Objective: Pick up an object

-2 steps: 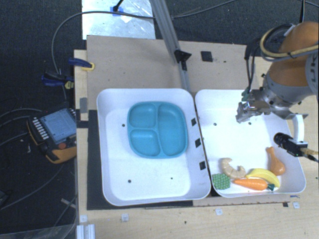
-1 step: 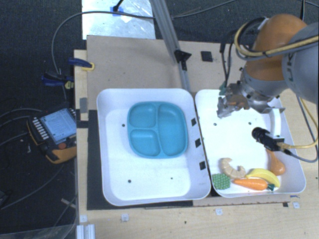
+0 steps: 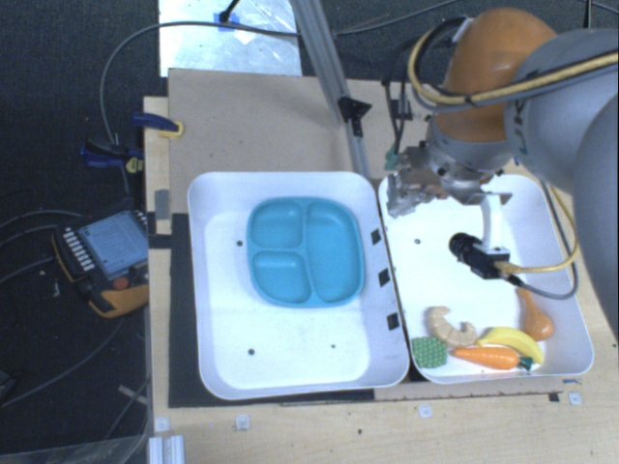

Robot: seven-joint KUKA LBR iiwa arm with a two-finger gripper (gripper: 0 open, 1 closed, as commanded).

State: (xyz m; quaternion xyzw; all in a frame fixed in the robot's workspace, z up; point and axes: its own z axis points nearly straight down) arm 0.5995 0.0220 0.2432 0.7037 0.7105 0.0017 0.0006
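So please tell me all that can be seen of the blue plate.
The blue plate is a light blue, rounded square tray that looks like plastic. Raised ridges split it into three compartments: two smaller ones on its left and one long one on its right. All three hold nothing. It lies flat, right side up, in the upper middle of the left bin, resting on the bin's floor. Nothing else touches it.

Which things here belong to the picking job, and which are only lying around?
For the job:
- gripper
- right bin
- carrot
- banana
- tan piece
- green square
- orange piece

Lying about:
- blue divided plate in the left bin
- handheld controller
- clamps
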